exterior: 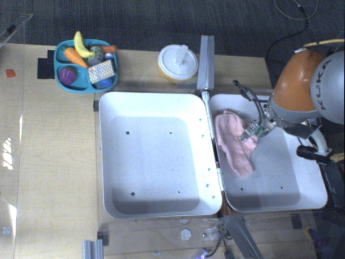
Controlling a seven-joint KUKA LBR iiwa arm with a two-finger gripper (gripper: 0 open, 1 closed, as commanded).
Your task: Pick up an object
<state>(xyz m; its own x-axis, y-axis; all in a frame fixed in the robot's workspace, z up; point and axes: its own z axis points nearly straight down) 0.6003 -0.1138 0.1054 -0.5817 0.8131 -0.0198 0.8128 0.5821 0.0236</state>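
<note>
Down in the right bin [280, 196], a pink cloth [233, 142] lying crumpled in a long heap against the left wall, running from near the back edge toward the middle of the floor. Claw [252, 134] right at the cloth's right edge, touching or very nearly so; too small and cluttered there to tell how wide it stands or whether any fabric sits inside it. Looks soft, limp and light by the folds, nothing fragile, likely to sag and trail once lifted. Best bet judged to be a raised fold near the middle of the heap, pinching deep so several layers bunch together rather than one thin edge slipping free.
</note>
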